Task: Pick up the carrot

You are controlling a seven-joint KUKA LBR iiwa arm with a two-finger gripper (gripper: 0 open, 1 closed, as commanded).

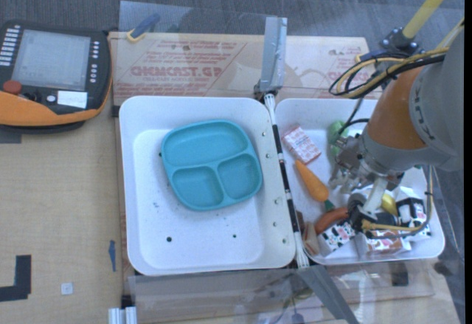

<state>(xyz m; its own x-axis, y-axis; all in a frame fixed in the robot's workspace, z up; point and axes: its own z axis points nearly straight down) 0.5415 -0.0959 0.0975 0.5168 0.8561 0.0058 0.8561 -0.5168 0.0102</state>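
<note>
At the lower right of the frame, in the right bin [435, 241], small printed boxes [338, 235] lie by the front wall, with an orange-red piece [330, 218] just above them. Higher up, the carrot [312, 180] lies slantwise near the bin's left wall, with the gripper [348, 176] just to its right; whether it is open or closed cannot be told. Above these sit a pink packet [300, 143] and a green thing [337, 128]. The left bin [140, 226] holds a teal divided plate [212, 164]
</note>
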